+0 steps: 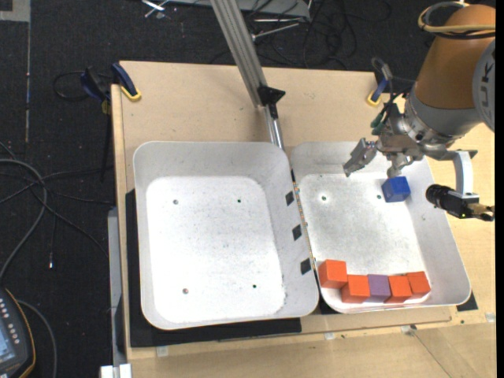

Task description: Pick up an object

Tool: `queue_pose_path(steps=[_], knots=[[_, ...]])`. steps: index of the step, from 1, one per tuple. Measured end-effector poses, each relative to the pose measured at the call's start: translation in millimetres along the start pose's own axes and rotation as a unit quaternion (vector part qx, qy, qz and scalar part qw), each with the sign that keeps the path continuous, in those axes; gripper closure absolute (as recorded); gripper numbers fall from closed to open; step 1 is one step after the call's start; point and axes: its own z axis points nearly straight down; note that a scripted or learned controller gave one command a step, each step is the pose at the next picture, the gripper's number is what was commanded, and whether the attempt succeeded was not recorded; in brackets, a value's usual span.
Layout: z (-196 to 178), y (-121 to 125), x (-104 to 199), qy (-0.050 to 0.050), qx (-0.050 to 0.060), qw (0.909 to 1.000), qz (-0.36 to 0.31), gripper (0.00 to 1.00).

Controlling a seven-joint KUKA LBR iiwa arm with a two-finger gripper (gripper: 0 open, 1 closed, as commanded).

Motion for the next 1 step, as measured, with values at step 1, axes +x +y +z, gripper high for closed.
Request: queue_pose_path(steps=[1], knots=[[57.0, 33.9, -70.9, -0.002, 0.001, 1.0000, 0.003, 0.00]])
